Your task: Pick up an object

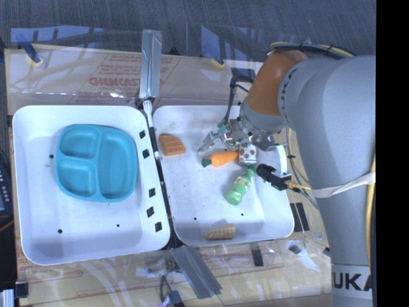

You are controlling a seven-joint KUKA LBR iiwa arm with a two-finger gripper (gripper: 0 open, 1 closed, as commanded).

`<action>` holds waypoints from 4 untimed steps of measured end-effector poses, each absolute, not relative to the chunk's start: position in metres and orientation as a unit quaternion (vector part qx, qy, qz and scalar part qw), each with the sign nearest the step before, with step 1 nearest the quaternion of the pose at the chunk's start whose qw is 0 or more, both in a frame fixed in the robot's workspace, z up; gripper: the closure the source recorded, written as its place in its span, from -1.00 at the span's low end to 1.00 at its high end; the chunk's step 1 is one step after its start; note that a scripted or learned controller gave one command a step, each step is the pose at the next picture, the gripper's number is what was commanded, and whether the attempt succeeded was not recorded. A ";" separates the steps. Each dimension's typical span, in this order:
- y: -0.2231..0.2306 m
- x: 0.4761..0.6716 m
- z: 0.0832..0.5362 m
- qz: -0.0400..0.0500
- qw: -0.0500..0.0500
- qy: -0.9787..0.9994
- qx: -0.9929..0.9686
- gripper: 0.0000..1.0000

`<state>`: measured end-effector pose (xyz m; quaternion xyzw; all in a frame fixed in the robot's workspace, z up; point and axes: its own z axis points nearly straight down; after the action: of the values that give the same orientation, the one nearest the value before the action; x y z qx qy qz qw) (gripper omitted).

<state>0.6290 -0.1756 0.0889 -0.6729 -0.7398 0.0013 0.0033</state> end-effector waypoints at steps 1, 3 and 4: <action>-0.177 0.577 0.090 0.001 0.002 -0.813 -0.582 -1.00; -0.157 0.621 0.196 0.001 0.001 -0.798 -0.603 1.00; -0.103 0.658 0.214 0.002 0.002 -0.670 -0.742 1.00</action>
<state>0.6576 -0.1031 0.2145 -0.7420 -0.6704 0.0019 0.0015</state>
